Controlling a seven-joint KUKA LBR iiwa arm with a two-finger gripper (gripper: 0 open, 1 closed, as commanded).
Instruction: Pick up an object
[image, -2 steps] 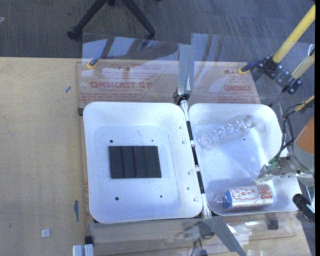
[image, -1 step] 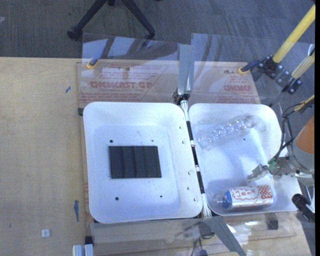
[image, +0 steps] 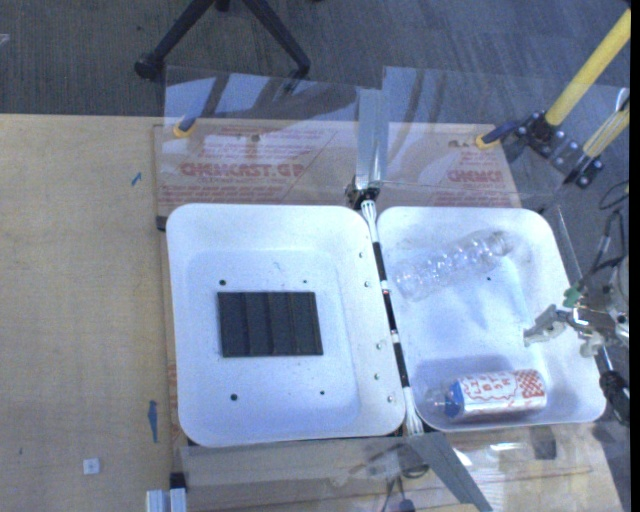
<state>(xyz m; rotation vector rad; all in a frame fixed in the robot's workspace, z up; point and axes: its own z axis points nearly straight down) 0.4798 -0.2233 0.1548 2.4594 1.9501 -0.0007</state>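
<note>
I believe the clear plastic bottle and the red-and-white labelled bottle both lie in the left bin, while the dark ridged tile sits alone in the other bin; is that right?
Not quite: the bins are swapped. The camera view shows the clear plastic bottle and the red-and-white labelled bottle lying in the right bin, while the dark ridged tile sits alone in the left bin.

The tool (image: 545, 328) shows at the scene's right edge, midway between near and far, pale metal parts pointing left; finger state is unclear.
</note>
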